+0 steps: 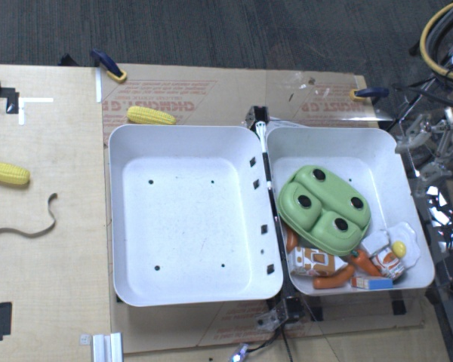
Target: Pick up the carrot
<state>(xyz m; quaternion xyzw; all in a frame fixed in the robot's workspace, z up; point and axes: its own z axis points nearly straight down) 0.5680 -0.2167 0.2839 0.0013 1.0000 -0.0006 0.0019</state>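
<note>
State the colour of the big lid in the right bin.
Green, with dark oval holes; the lid shows in the camera view.

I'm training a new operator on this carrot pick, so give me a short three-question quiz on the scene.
1. True or false: the carrot lies in the left bin.
2. What partly covers the carrot? A) the green tray B) a corn cob C) a clamp
3. How many corn cobs lie outside the bins?

Key: 1 false, it lies in the right bin; 2 A; 3 two, the second at the far left.
</note>
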